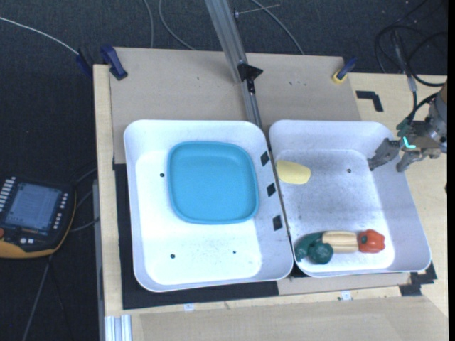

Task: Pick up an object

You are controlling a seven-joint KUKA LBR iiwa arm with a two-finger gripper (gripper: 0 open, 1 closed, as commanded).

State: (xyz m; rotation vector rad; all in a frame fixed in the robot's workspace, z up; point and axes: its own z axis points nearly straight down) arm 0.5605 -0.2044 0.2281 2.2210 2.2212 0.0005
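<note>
Two white bins sit on a wooden bench over dark carpet; fingers spread, empty.

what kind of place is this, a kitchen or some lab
Most likely a robotics lab, not a kitchen: two white bins sit on a clamped wooden bench, loose cables cross the carpet, and a control handset lies on the floor.

Even bright light, soft shadows, sharp
</note>
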